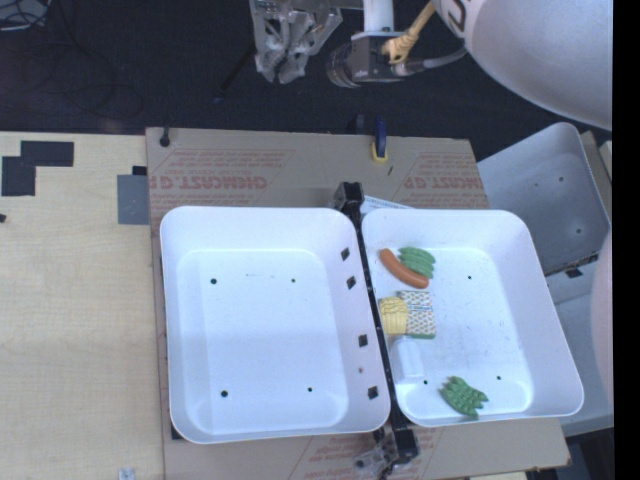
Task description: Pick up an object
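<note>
The right bin [520, 268] holds an orange sausage-shaped piece [402, 268] lying against a green leafy piece [418, 260] near its back left. A yellow and pale patterned piece [407, 318] lies by the bin's left wall. Another green leafy piece [463, 396] rests near the front edge. My gripper [285, 56] hangs high at the top of the view, far above and behind the left bin [180, 268], with nothing visible between its fingers.
The two white bins sit side by side on a cardboard sheet [300, 168], joined by black clips [362, 308] along the middle. A pale wooden bench top [70, 308] extends to the left. The grey arm body [540, 38] fills the upper right.
</note>
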